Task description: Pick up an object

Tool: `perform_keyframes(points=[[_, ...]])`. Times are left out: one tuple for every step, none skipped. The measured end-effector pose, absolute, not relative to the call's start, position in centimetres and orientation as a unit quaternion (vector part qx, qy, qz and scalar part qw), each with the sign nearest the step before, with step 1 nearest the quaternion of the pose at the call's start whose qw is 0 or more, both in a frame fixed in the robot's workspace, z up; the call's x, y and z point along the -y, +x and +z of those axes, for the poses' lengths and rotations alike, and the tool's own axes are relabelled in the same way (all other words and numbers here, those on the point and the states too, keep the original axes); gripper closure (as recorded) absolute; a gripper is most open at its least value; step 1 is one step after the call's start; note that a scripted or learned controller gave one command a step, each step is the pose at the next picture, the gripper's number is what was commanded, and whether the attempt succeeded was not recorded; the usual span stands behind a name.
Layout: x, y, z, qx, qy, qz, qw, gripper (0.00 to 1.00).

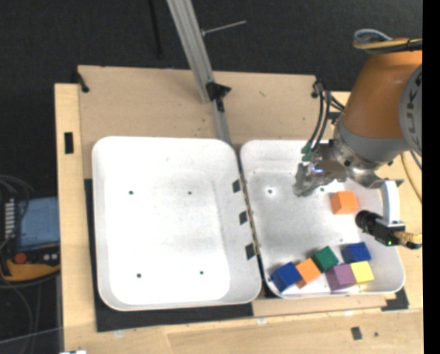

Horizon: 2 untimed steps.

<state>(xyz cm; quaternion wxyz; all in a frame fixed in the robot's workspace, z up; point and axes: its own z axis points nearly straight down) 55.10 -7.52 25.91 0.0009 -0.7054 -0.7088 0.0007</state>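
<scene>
My gripper [306,181] hangs over the upper middle of the right bin [273,220], with nothing seen between its fingers. An orange block [344,202] lies just to its right, apart from it. Along the bin's front edge sit several blocks: a blue one [286,275], an orange one [308,270], a green one [325,258], a purple one [342,275], a yellow one [362,272] and another blue one [356,253].
The left bin [165,220] sits beside the right one, on the wooden bench. A slanted metal pole [194,43] rises behind the bins. A black cylindrical part [375,227] of the arm hangs over the right bin's right side.
</scene>
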Motion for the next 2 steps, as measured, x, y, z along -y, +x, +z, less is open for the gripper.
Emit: perform_keyframes(points=[[1.6, 56.7, 25.4, 0.709, -0.705, -0.0005, 0.0, 1.0], [-2.8, 59.5, 24.8, 0.709, -0.705, -0.0007, -0.001, 1.0]])
